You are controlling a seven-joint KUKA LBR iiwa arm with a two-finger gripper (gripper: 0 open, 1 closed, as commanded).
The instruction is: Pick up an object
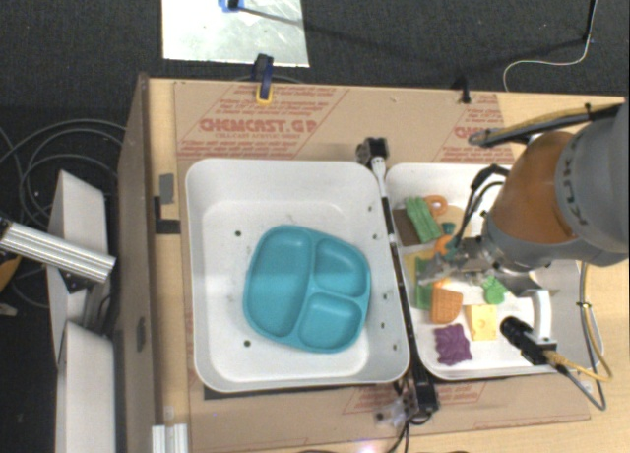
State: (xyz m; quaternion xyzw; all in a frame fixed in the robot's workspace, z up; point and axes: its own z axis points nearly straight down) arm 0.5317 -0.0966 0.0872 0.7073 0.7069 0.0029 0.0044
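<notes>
In the left shallow white plastic bin point(212, 244) lies a turquoise plastic divided plate point(307, 287), well apart from the arm. In the right white bin point(418, 177) sit small toy foods: a green ridged piece point(424, 217), an orange wedge point(447, 302), a purple cluster point(453, 344) and a pale yellow block point(481, 322). The two-finger gripper point(463, 262) hangs low among them; whether it pinches anything I cannot tell. Nothing looks lifted, so the pick seems still to do.

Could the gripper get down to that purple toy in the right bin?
Probably yes. The purple toy lies uncovered near the right bin's front edge, beside the yellow piece, and the gripper hangs just beyond it with nothing between.
</notes>
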